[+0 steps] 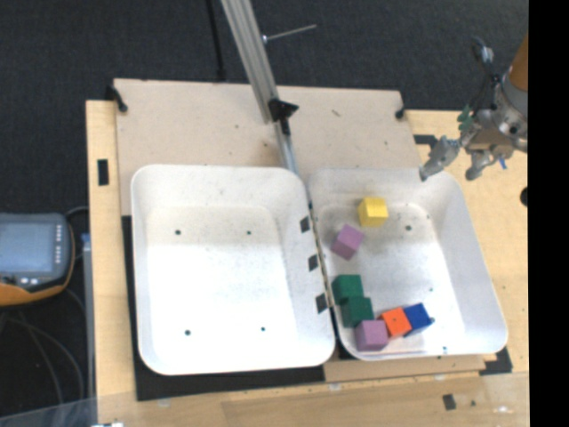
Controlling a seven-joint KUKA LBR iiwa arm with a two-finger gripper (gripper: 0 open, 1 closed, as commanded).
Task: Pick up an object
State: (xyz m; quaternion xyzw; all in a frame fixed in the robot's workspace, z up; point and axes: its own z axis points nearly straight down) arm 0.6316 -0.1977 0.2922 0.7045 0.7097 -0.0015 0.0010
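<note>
The blocks crowd together at the near edge of the right bin (pixel 476 265): green block (pixel 348 288), purple block (pixel 372 334), orange block (pixel 396 322), blue block (pixel 418 315). A grab there could nudge neighbours or pinch two. The yellow block (pixel 373 210) sits freer. The gripper (pixel 455 164) hangs beyond the bin's far corner, fingers spread, holding nothing.

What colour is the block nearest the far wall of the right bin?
Yellow, seen clearly in the camera view.
</note>
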